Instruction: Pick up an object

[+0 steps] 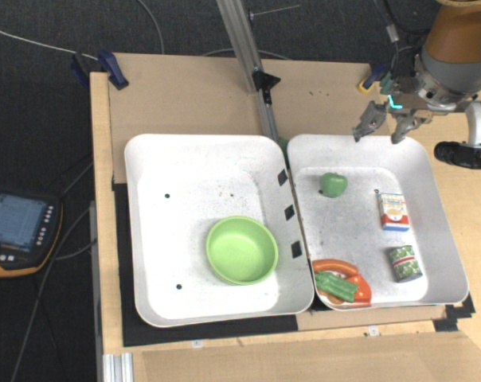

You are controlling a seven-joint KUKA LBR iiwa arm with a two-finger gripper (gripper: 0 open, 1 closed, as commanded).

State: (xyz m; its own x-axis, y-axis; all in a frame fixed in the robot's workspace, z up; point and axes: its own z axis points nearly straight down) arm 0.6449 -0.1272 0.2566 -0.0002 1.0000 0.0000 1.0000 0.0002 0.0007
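Two shallow white bins sit side by side on a tan bench, both with rounded corners and a faint dark speckling on their floors. The left bin [157, 213] carries a round lime-green bowl [241, 250], smooth and glossy, near its front right corner. The right bin [432, 181] holds four small things: a green apple-shaped piece [333, 185] towards the back, a small white and red carton [394, 211] standing near the right wall, a dark green can [404, 263] lying just in front of it, and a small orange-rimmed plate [342, 282] with green and red pieces on it at the front left corner — what those pieces are is too small to tell.

The gripper [380, 130] hangs over the back rim of the right bin, its two dark fingers spread apart with nothing between them. The apple-shaped piece is the nearest thing to it, lying forward and to the left, well apart from the fingertips. The arm above the gripper shows a grey wrist and an orange band, cut off by the top right corner of the view.

A slanted metal rail [242, 46] runs down from the top to the gap between the bins, where black clips [289, 212] sit along the seam. A blue clamp [111, 68] grips the bench's back left corner, and a handheld controller [17, 229] with a screen lies on the dark floor at the left, partly cut off.
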